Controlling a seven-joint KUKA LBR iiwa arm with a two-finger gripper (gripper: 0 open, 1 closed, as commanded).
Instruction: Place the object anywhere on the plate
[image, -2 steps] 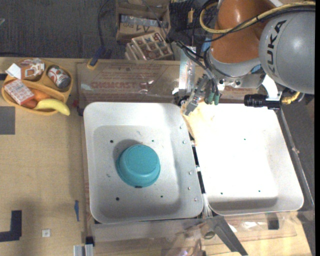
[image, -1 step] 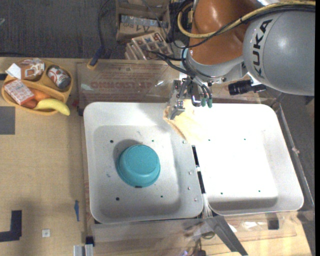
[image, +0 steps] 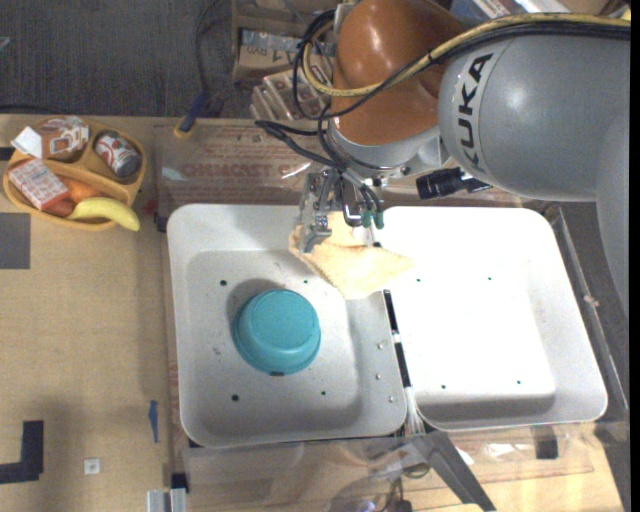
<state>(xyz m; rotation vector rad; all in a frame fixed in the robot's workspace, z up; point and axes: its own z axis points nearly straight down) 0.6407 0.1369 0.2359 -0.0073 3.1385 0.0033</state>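
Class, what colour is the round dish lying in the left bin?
Teal blue; the round dish in the left bin shows best in the camera view.

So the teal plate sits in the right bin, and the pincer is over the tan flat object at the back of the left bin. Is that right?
Not quite. The camera view shows the teal plate in the left bin, not the right bin. The rest holds: the pincer is over the tan flat object at the back of the left bin, near the divide.

Teal plate (image: 278, 330); pale tan object (image: 358, 266); white bins (image: 200, 300); yellow banana (image: 105, 211)
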